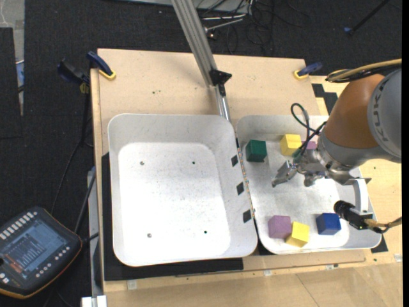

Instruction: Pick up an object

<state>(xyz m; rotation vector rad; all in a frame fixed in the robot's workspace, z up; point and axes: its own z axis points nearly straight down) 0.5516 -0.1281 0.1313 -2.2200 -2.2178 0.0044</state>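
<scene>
Here, the desk (160,82) has two white bins: the left bin (121,171) and the right bin (268,200), and the right one holds five blocks. I count one green block (256,150) near the top, one yellow block (291,144) just right of it, and, near the bottom, one purple block (279,226) touching a second yellow block (298,234), with one blue block (328,224) a little to their right. The end effector (291,171) hangs over the middle of the right bin between the top and bottom blocks, with nothing in it, and I cannot tell if it is apart or together.
</scene>
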